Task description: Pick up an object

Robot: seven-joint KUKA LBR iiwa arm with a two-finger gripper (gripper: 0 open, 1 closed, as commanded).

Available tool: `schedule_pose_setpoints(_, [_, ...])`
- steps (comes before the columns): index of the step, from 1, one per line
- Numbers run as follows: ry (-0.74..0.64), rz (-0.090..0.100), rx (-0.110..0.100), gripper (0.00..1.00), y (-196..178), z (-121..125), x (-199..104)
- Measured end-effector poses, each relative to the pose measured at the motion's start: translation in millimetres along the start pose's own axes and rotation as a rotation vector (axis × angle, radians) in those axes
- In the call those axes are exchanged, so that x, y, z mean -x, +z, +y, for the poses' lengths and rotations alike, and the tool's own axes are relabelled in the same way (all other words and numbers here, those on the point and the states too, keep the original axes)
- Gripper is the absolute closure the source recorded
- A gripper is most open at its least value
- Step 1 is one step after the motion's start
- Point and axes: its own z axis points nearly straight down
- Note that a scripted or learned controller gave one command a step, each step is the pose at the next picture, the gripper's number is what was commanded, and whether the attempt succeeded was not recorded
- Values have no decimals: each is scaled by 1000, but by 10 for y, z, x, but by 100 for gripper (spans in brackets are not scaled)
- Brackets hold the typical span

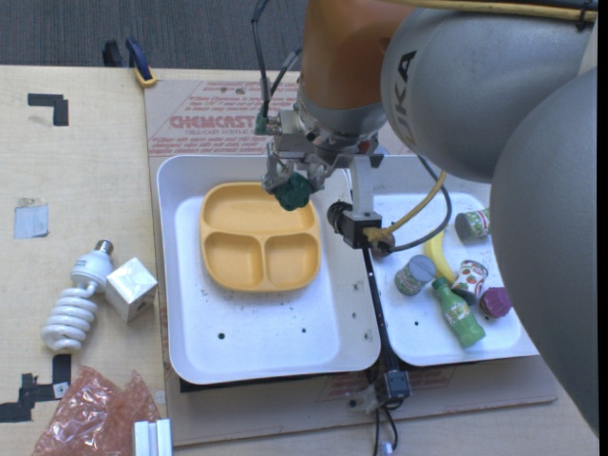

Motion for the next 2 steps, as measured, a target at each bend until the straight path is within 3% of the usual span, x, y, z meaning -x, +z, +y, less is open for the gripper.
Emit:
schedule_pose_setpoints(1, [4, 0, 0, 100, 117, -703, 194])
schedule_pose_setpoints(2, [3, 1, 1, 100, 37, -834, 851])
